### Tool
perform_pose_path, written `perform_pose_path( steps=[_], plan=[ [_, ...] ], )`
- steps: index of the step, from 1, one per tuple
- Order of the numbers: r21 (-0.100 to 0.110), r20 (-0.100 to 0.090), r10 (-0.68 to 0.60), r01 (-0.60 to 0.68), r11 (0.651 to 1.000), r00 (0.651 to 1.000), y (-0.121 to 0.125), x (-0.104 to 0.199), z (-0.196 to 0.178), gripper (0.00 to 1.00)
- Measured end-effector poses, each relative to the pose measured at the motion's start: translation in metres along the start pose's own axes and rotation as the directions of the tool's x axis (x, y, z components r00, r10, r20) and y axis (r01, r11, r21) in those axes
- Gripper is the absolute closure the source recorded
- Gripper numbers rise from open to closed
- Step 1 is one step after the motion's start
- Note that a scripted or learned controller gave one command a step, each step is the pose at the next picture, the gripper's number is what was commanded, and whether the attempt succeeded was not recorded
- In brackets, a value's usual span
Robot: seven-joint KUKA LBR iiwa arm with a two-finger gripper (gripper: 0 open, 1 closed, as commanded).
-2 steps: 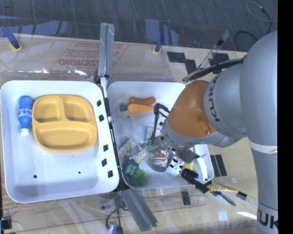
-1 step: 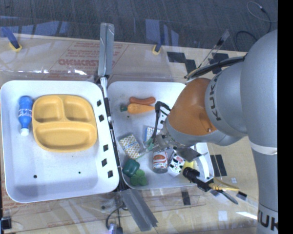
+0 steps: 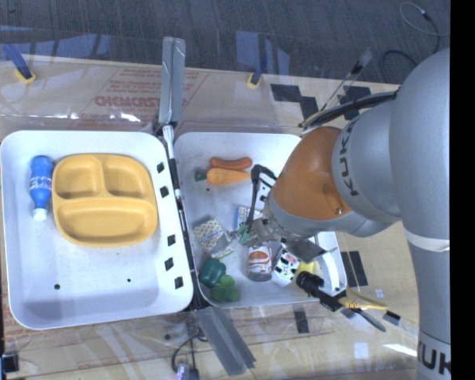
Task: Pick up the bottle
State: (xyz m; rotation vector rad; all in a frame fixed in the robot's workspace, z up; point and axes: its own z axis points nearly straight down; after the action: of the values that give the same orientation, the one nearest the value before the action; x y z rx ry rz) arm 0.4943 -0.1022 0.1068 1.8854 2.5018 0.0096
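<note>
Over the right bin [image 3: 191, 212], hand [image 3: 253, 232] grip unclear, blue bottle [image 3: 39, 185] beside yellow tray [image 3: 104, 198].

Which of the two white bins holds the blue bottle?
The left bin: the blue bottle lies along its left wall beside the yellow divided tray. The right bin holds the carrot and small clutter.

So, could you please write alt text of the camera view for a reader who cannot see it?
A grey robot arm with an orange band reaches from the right over the right white bin, which holds a toy carrot, a sausage, a small can and green toys. The left white bin holds a blue bottle beside a yellow divided plate.
</note>
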Motion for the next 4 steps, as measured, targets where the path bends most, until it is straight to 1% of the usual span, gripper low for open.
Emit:
perform_pose_path(
  steps=[1, 2, 3, 4],
  plan=[
    [0.011, -0.004, -0.010, 0.010, 1.000, 1.000, 0.009, -0.009, -0.049, 0.00],
    [0.012, -0.008, -0.211, 0.211, 0.977, 0.978, 0.005, 0.079, -0.085, 0.00],
    [0.009, -0.007, -0.357, 0.357, 0.934, 0.934, -0.011, 0.023, -0.085, 0.00],
    [0.010, -0.004, -0.077, 0.077, 0.997, 0.997, 0.013, 0.106, -0.085, 0.00]
  ],
)
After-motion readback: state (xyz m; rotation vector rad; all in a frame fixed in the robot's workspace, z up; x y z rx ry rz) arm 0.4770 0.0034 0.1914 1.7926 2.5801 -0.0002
